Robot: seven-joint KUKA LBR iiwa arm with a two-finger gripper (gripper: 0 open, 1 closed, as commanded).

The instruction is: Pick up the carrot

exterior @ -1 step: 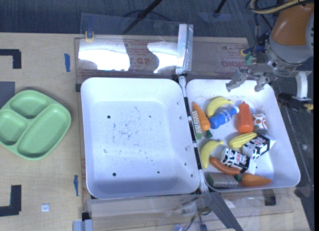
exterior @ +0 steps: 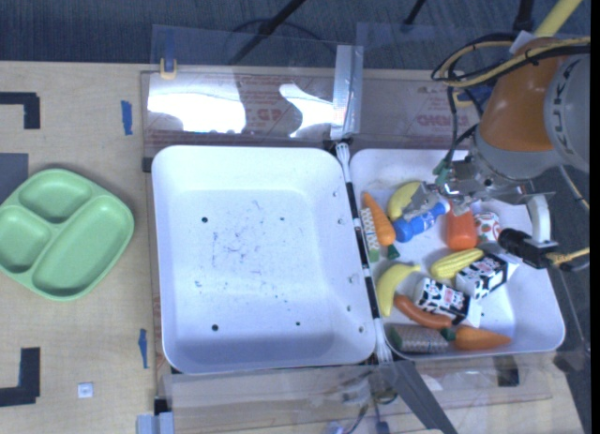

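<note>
Gripper (exterior: 433,200) low among toys beside carrot (exterior: 377,220); its grip state can't be told.

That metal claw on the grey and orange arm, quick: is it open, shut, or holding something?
Two-finger gripper: cannot be told; it sits low among the toys in the right white bin, near a blue bottle.

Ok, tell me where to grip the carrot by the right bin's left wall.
Grip the carrot mid-body, coming straight down. It lies lengthwise along the bin wall, so there is likely little room on the wall side; the other side looks freer.
</note>
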